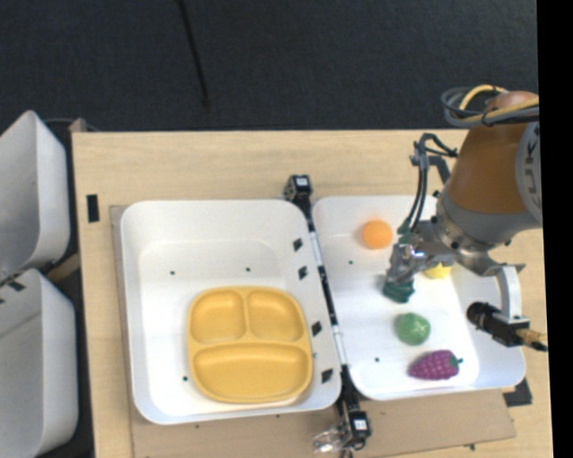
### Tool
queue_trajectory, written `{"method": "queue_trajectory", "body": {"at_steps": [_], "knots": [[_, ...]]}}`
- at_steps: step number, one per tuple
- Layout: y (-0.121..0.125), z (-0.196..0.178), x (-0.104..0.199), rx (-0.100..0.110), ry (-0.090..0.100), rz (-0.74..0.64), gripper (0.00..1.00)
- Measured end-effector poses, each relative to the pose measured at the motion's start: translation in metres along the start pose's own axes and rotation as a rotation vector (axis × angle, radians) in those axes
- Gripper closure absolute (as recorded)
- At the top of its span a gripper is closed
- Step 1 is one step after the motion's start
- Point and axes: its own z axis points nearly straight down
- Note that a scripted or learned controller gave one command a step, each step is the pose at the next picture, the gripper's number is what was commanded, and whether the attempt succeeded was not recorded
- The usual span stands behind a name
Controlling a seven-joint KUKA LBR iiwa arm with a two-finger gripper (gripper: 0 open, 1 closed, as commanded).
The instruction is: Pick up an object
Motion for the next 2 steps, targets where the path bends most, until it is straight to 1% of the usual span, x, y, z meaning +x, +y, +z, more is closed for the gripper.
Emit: {"method": "queue_trajectory", "body": {"at_steps": [1,2], "knots": [[0.003,0.005,0.048,0.000,0.000,0.000,1.00],[0.000,0.009,0.095,0.001,0.000,0.000,1.00]]}}
